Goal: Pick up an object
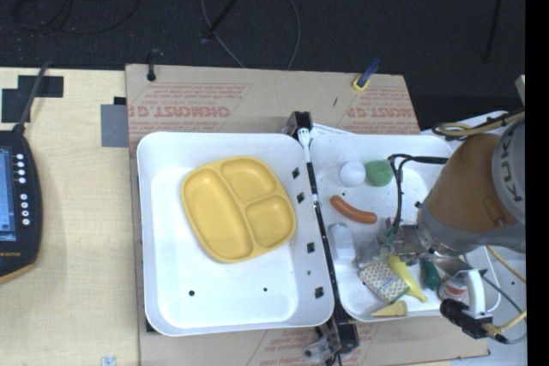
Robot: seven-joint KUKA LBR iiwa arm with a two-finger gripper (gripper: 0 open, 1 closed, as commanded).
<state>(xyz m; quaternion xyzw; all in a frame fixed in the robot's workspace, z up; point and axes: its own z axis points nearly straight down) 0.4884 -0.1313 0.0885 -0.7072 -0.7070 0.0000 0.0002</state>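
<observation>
My gripper (388, 243) hangs low over the right bin (324, 152), below the orange wrist band of the arm that comes in from the right. Right under and beside it lie a yellow banana-shaped piece (405, 278), a speckled pad (376, 277) and a green item (428, 275). A red-orange sausage (353, 210) lies just up-left of the gripper. Further back in the bin sit a white ball (352, 174) and a green ball (378, 173). A pale clear object (340, 241) lies to the gripper's left, and a yellow wedge (390, 310) rests at the bin's front edge.
The left bin (171, 287) bears a yellow divided plate (238, 207) in its middle. A black divider with clips (314, 210) runs between the two bins. A handheld control pendant (13, 206) lies at the far left of the bench.
</observation>
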